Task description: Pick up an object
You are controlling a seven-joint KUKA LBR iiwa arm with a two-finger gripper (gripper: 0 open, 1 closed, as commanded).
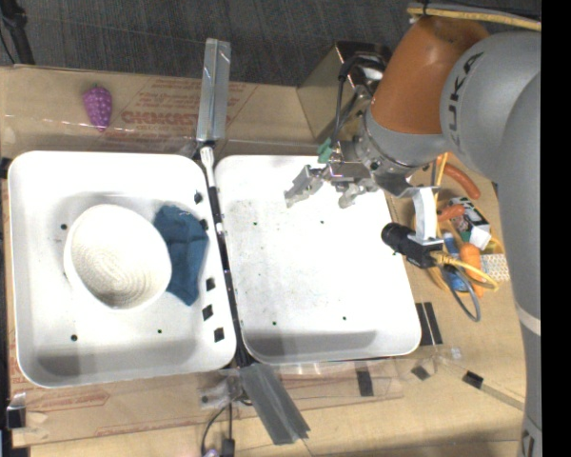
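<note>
The likeliest things for me to pick are in the left bin: a round, cream-white woven hat or dome-shaped object [119, 254] sits near that bin's middle, and a crumpled dark blue cloth [184, 250] lies against its three o'clock side, touching it and reaching toward the bin's right wall. Both rest flat on the floor of the shallow white left bin [38, 350], where I judge they simply settled; the cloth looks soft and should bunch easily, while the dome is wide and may be awkward to pinch.

The shallow white right bin [400, 336] lies just beside it at three o'clock, the two sharing a dividing rim. My claw [328, 188] hangs over that right bin's twelve o'clock edge, well apart from both objects, with two grey fingers splayed apart and nothing between them, so I read it as spread wide and carrying nothing. The grey arm with its orange band [423, 69] reaches in from three o'clock.

Off the bins, a small purple textured object [98, 107] rests on the cardboard-covered bench [266, 112] at about eleven o'clock, and a clutter of orange-handled tools and cables [457, 246] sits at three o'clock. No grasp is made yet; I would need to travel toward nine o'clock first.
</note>
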